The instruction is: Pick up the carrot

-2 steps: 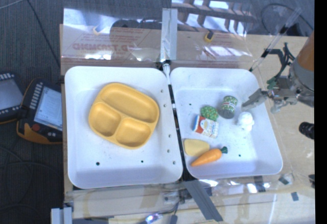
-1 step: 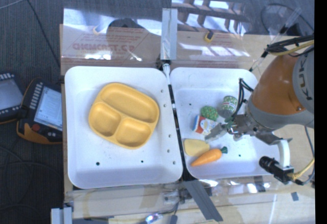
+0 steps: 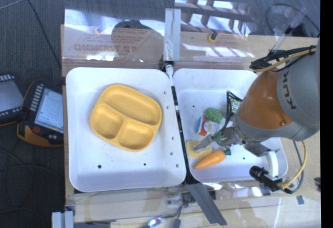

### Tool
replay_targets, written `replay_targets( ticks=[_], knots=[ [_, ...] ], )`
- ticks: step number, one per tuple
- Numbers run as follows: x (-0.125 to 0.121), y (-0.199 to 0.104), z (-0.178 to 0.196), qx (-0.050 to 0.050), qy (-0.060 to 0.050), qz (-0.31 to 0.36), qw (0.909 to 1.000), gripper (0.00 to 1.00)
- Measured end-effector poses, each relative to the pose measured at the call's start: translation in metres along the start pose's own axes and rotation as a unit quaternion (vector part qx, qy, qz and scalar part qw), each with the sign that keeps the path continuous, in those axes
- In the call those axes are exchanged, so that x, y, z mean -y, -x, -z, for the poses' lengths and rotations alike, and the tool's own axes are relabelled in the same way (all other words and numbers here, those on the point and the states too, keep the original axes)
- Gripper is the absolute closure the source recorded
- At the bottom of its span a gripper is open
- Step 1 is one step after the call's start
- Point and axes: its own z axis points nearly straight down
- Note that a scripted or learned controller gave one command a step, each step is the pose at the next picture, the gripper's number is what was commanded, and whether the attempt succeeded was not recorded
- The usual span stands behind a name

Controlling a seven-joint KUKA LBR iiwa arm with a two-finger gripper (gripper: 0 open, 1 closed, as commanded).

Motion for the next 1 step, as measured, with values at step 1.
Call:
replay_targets(
  ticks=[1],
  knots=[
    [-0.0107, -0.001, 0.019, -0.002, -0.009, -0.129, 0.9916, 0.0]
  ],
)
